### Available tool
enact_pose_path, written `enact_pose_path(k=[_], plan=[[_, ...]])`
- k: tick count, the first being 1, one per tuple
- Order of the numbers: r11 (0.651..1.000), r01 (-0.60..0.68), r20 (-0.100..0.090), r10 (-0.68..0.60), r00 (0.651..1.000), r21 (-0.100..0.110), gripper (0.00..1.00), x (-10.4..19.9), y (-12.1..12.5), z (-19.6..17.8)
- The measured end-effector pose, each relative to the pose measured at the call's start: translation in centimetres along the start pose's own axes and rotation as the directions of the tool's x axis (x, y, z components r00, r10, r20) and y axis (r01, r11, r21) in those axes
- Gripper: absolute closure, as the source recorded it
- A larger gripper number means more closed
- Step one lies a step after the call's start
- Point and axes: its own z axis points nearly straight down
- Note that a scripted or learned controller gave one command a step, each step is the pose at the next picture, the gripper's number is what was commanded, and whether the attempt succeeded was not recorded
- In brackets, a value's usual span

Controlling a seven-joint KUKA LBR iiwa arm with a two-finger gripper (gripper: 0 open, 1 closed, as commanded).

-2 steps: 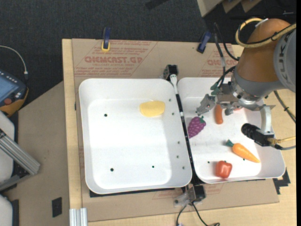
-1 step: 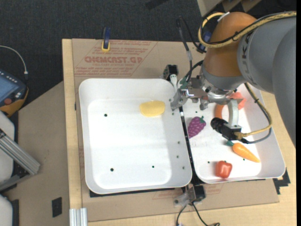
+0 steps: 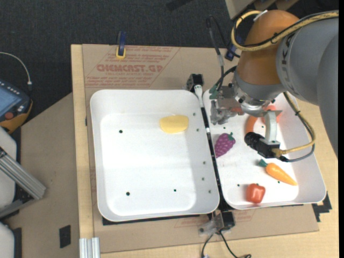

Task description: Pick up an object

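We've got the arm [image 3: 290, 52] over the right bin [image 3: 306, 192], its claw [image 3: 221, 112] hanging by the divider, can't tell its state. Purple grapes [image 3: 224, 143] sit just below it, carrot [image 3: 280, 173] and red pepper [image 3: 256, 193] further down-right, yellow lemon [image 3: 173, 124] off left

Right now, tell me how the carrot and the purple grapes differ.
The carrot is orange with a green tip, long and tapered; the grapes are purple, a short bumpy cluster. The carrot lies in the right bin's near right part, pointing along a slant; the grapes lie at that bin's left edge, next to the divide, just below the gripper. Both are toy foods lying loose in the right bin.
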Motion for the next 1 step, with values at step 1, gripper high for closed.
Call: enact_pose_path(k=[1], plan=[[1.0, 0.001, -0.001, -0.001, 1.0, -0.003, 1.0, 0.61, -4.19, -8.85]])
